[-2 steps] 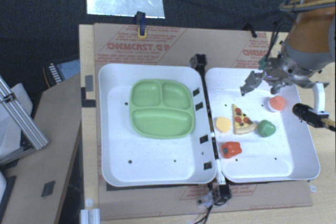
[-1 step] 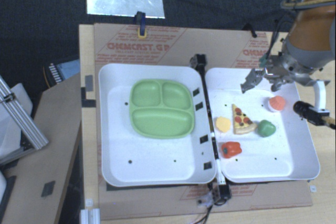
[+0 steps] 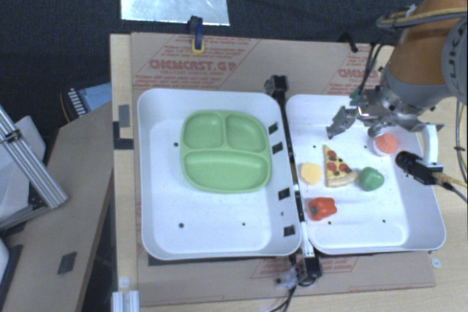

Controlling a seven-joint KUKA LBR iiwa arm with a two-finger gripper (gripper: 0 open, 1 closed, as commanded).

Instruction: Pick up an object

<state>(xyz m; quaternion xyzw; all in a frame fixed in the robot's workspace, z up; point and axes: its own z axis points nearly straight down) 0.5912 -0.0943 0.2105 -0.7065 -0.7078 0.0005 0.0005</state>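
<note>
Camera view: arm (image 3: 428,47) comes in from the right, tool (image 3: 349,119) hangs over the right bin (image 3: 365,234), upper part, near its back rim. Fingers look spread, nothing betw. them. Tool sits above and apart from the food pieces.

Right bin holds the pieces: pizza slice (image 3: 338,166) mid-bin, yellow disc (image 3: 311,173) touching or just beside its left edge, green lump (image 3: 371,178) just right of the slice, red pepper (image 3: 322,208) nearer the front, close to the divider between bins. Pink piece (image 3: 385,144) lies by the right wall, partly under the arm's wrist. Front-right part of this bin is bare white floor; back-left corner is bare too.

Left bin (image 3: 157,223) carries a green tray (image 3: 223,151), three compartments, centred w/ open floor all round it, esp. along the front. Both bins rest on a cardboard sheet (image 3: 241,58) on the counter (image 3: 80,179).
</note>
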